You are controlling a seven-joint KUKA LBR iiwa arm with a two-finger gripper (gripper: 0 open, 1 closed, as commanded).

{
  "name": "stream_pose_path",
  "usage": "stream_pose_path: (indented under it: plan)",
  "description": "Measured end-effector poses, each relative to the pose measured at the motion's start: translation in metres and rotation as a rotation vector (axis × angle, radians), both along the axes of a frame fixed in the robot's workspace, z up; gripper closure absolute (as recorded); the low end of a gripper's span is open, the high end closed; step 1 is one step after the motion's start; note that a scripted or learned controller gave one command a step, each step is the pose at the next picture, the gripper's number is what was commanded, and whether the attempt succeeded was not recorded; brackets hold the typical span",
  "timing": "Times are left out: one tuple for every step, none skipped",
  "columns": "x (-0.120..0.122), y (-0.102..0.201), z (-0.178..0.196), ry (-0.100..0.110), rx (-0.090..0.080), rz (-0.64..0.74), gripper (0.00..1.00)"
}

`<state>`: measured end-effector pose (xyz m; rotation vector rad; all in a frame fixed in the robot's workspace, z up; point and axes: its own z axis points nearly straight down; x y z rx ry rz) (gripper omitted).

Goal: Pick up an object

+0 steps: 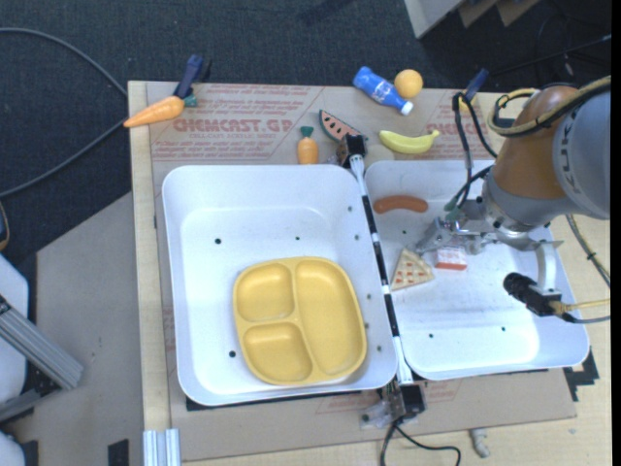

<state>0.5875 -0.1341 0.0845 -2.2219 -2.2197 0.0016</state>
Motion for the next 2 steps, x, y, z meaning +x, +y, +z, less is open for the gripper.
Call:
stream_pose_path:
  plan:
    - [0.001, 0.001, 0.010, -0.002, 0.000, 0.000, 1.00]
    - [0.018, 0.050, 0.101, -0.004, 0.000, 0.002, 1.00]
